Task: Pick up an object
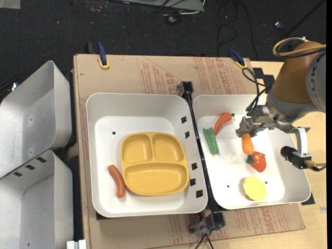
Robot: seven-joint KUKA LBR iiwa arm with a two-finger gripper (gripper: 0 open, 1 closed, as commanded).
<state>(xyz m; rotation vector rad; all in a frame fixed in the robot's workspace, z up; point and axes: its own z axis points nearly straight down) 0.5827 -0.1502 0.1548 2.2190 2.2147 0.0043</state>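
Orange plastic carrot (248, 144) lies in the right bin (295, 191), at three o'clock from the green bean (211, 141). It looks light, stiff and slick; grip across its middle. The gripper (248, 129) hangs right above its top end; whether it's clenched I cannot tell.

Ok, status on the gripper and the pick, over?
Gripper over right bin, at the carrot. Grasp unconfirmed. Red strawberry close below carrot.

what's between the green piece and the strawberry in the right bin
In the camera view, a small orange carrot lies between the green piece and the strawberry, right below the end effector.
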